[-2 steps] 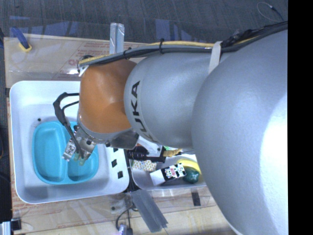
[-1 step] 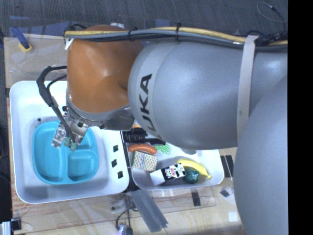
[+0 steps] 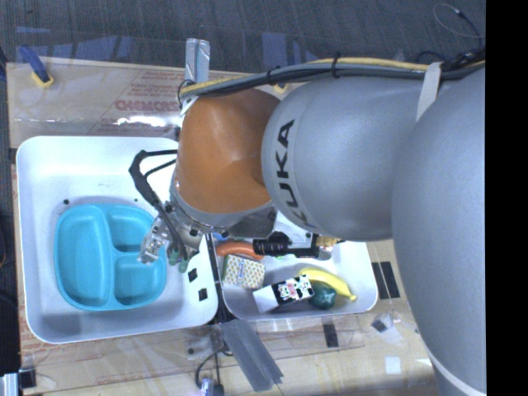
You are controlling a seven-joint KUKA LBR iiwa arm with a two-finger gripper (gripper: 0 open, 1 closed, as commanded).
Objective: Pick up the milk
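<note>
Milk [image 3: 285, 293]: boxy cow-patterned carton, lying in the right bin [image 3: 367, 291], touching the curved yellow banana [image 3: 328, 284].
Tool [image 3: 155, 246]: metallic, over the glossy blue tray's [image 3: 87, 258] right edge; finger state unclear.

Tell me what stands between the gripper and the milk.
The gripper is over the left bin, by the blue tray. The milk carton lies in the right bin beside the banana. The bins' adjoining walls lie between them.
</note>
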